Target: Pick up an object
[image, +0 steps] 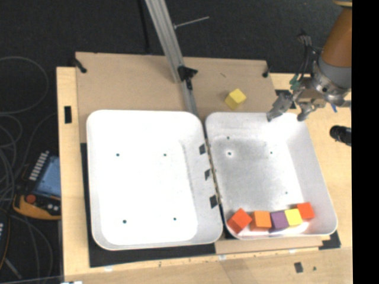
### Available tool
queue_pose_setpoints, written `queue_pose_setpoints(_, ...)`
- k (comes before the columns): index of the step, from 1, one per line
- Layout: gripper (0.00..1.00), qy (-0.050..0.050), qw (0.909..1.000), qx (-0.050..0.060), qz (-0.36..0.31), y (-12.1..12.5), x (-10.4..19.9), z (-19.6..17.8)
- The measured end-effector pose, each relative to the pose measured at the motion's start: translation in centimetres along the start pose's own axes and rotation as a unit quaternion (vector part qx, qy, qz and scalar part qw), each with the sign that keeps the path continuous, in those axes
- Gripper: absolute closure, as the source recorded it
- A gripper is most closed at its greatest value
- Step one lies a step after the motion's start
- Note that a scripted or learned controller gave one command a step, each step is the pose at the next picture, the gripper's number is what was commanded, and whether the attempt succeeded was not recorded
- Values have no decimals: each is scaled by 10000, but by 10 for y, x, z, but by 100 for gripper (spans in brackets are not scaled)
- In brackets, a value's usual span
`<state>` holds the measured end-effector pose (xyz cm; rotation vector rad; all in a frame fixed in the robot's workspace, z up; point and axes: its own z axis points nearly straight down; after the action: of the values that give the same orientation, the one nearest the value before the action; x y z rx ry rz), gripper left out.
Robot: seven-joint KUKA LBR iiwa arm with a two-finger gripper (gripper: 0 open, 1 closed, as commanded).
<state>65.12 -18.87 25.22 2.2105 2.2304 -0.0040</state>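
My gripper (289, 112) hangs above the far right corner of the right bin (260, 158), its two fingers spread open with nothing between them. Along the near wall of that bin sits a row of small blocks: an orange-red block (240, 219), an orange block (261, 219), a purple block (278, 219), a yellow block (293, 217) and a red-orange block (305, 210). The gripper is far from them, at the opposite end of the bin. A yellow cube (235, 98) lies on the bench behind the bins, left of the gripper.
The left bin (145, 176) stands beside the right one, a black clipped divider (208, 173) between them. A slanted metal bar (169, 37) rises from the back of the bench. Cables and a handheld device (41, 185) lie off the bench's left side.
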Motion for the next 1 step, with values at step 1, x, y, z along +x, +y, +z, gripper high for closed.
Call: queue_pose_setpoints(1,0,18,10000,-12,13,-38,52,-22)
